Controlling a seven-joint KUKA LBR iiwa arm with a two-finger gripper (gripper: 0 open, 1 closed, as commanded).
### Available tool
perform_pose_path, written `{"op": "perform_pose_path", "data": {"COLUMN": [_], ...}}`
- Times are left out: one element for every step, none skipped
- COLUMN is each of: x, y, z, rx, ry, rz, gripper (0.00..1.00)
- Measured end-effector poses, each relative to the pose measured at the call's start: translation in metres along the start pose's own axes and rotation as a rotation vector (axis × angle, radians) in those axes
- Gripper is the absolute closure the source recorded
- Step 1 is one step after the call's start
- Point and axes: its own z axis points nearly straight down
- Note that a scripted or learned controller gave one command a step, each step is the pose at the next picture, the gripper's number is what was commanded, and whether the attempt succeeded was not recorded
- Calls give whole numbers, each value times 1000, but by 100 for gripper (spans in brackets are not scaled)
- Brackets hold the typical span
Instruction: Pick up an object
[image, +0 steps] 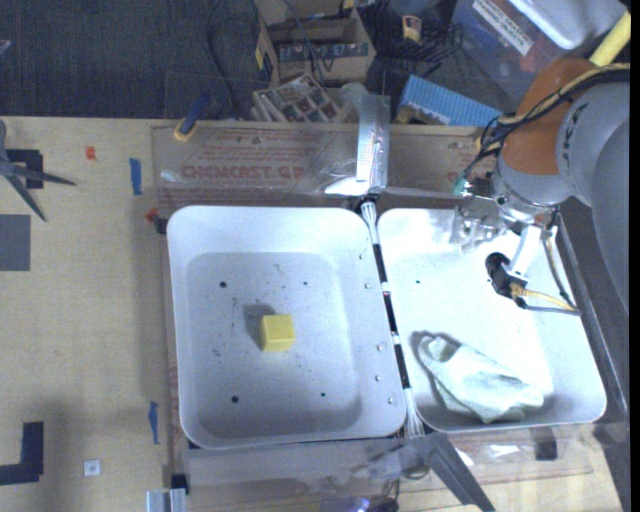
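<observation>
A small yellow block (278, 332) lies near the middle of the left white bin (200, 240). A crumpled white cloth (482, 381) rests at the near side of the right white bin (570, 350). My gripper (474, 229) hangs over the far edge of the right bin, well behind the cloth and to the right of the block. It is apart from both objects. The grey arm with its orange band (545, 120) comes in from the upper right.
A black cable with a yellow lead (520, 285) dangles from the wrist over the right bin. A metal divider (385, 300) joins the two bins. Behind them stand a cardboard strip (250, 160) and cluttered boxes.
</observation>
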Motion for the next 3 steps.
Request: {"op": "perform_pose_path", "data": {"x": [-44,-108,-93], "y": [-45,-76,-91], "z": [-16,13,-28], "rx": [9,8,6], "ry": [0,0,-1], "rz": [449,461,781], "gripper": [100,100,100]}}
